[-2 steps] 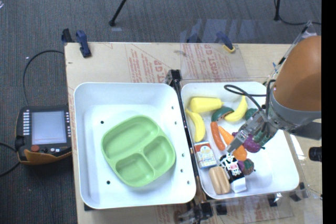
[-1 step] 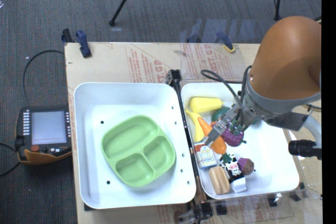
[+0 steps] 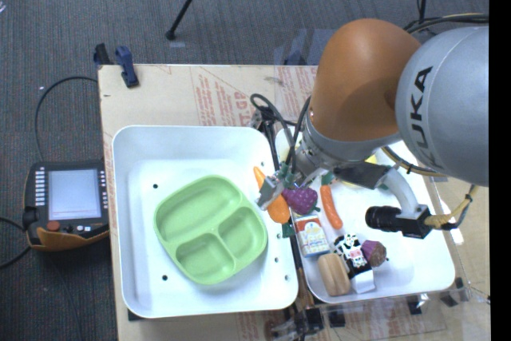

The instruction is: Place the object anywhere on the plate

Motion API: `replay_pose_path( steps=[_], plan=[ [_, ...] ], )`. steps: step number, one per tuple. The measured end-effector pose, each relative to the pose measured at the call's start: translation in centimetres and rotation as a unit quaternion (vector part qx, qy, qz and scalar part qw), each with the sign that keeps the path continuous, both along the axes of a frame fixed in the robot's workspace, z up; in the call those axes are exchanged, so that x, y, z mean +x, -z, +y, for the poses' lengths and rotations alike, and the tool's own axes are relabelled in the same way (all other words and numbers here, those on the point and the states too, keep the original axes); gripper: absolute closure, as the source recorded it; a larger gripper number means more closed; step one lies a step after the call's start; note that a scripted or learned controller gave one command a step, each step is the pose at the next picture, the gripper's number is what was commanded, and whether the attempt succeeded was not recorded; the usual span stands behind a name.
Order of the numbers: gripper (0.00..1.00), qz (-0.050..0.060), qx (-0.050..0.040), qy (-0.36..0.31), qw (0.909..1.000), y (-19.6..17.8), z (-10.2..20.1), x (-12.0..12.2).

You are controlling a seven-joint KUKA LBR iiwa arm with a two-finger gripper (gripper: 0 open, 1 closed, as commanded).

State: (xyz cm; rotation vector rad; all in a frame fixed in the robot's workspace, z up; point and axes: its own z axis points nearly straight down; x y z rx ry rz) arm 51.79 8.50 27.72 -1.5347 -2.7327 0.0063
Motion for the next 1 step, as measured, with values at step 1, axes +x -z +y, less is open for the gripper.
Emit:
replay_pose_path(
  steps=[1],
  plan=[
    [0.0,-0.002,-0.0002,0.0,1.0,-0.17,-0.06,0.06]
  ],
)
